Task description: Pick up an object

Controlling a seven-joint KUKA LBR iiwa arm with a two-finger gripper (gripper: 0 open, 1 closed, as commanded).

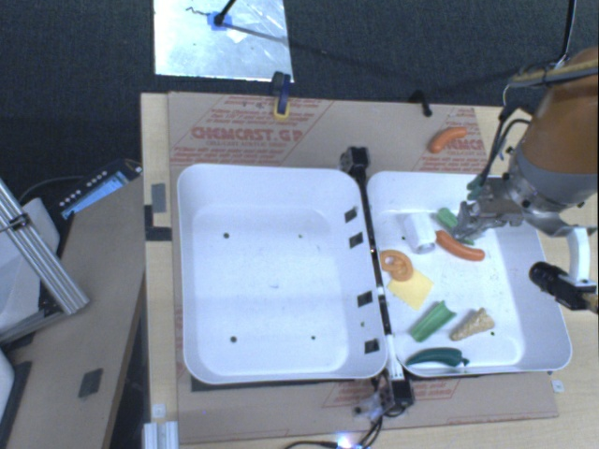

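Sausage, pretzel, cheese slice in right bin; claw above, grip unreadable.

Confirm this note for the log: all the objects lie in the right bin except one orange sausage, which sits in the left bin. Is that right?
Not quite. The stray orange sausage lies on the cardboard behind the right bin, not in the left bin. The camera view shows it beyond the bin's far rim. The rest stands: the other objects lie in the right bin.
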